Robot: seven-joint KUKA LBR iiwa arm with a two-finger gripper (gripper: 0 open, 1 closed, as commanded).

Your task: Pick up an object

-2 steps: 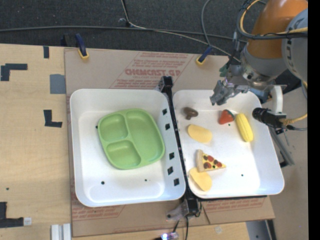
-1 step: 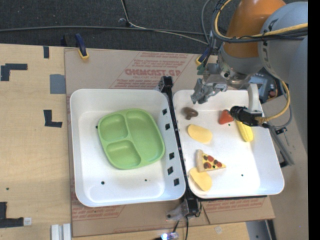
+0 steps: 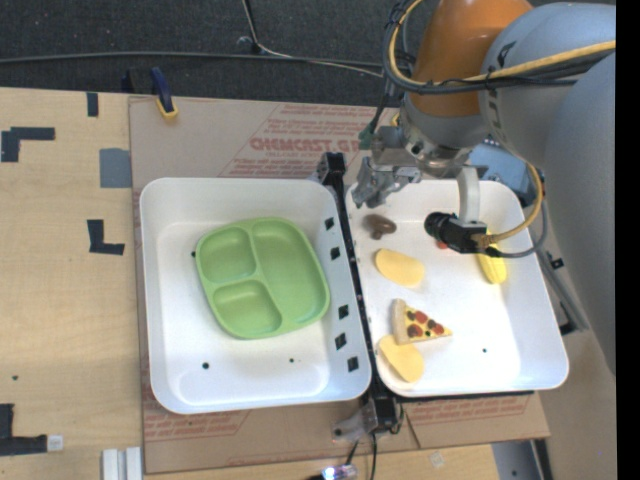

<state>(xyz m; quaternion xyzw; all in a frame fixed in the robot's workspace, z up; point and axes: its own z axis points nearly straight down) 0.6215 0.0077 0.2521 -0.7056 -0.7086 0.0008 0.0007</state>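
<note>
The right bin point(image 3: 520, 358) holds a small brown object point(image 3: 379, 226), a yellow oval piece point(image 3: 399, 265), a pizza slice toy point(image 3: 419, 323), another yellow piece point(image 3: 402, 359) near the front, and a yellow banana-like item point(image 3: 491, 266) at the right. My gripper point(image 3: 372, 194) hangs over the bin's far left corner, just above and behind the brown object. Nothing shows between its fingers.
A green divided plate point(image 3: 262, 275) lies in the left bin point(image 3: 175, 368). A black divider point(image 3: 342, 268) runs between the bins. A black cylindrical part with a cable point(image 3: 452, 232) hangs from the arm over the right bin. The arm's grey bulk fills the upper right.
</note>
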